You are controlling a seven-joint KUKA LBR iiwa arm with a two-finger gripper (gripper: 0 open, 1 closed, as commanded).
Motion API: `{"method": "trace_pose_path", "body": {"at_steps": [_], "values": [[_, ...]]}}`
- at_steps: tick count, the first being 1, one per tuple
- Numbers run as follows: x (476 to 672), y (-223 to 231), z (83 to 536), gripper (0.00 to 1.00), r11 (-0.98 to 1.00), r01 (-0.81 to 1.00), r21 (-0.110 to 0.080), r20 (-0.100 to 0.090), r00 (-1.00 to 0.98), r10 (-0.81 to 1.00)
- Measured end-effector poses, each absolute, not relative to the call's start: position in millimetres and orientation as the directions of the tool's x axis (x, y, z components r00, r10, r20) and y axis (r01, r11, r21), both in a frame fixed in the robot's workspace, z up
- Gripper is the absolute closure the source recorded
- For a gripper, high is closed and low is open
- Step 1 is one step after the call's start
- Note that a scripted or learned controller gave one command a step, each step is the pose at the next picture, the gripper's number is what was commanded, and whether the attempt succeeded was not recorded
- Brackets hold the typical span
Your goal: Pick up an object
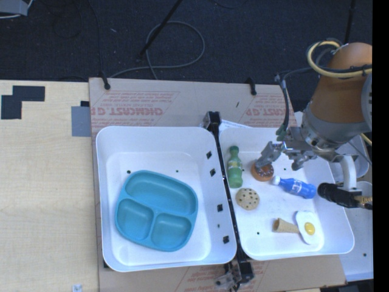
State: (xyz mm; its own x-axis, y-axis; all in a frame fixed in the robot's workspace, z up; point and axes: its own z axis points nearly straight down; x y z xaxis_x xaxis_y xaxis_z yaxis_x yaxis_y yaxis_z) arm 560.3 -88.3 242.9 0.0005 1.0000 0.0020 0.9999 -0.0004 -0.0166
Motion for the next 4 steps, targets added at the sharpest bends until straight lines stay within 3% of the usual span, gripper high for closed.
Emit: {"method": "trace_pose_path", "body": {"at_steps": [1, 4], "values": [[562.6, -88, 250, 0.00, 0.001, 1.000, -0.004, 0.001, -0.001, 1.000], [548.2, -93, 91, 0.00, 0.000, 1.000, -0.008, 0.002, 0.000, 1.000]]}}
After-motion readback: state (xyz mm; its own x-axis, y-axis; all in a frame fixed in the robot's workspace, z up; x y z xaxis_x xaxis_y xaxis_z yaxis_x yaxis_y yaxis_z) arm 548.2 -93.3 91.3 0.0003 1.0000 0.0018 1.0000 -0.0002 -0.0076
